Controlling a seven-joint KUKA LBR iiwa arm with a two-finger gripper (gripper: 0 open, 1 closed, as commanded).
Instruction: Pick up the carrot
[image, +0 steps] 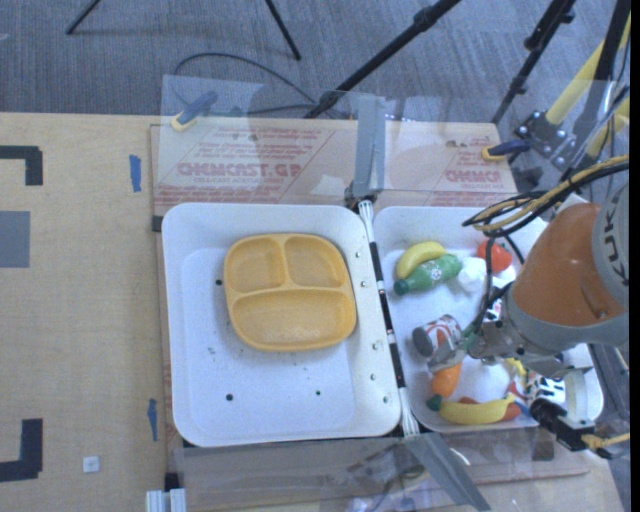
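Note:
The carrot (446, 380) is a small orange piece with a green end, lying in the right bin (400, 330) near its front left corner. It rests between a grey can (436, 336) and a yellow banana (478, 410). My gripper (480, 346) hangs low over the bin, just to the right of the can and just above and to the right of the carrot. The wrist and its orange band (565, 270) cover most of the gripper from this angle, and nothing can be seen held in it.
A second banana (419, 256), a green bottle (432, 272) and a red and white item (495, 255) lie at the back of the right bin. The left bin (190, 330) holds a yellow divided plate (290, 290). A ridge (385, 330) separates the bins.

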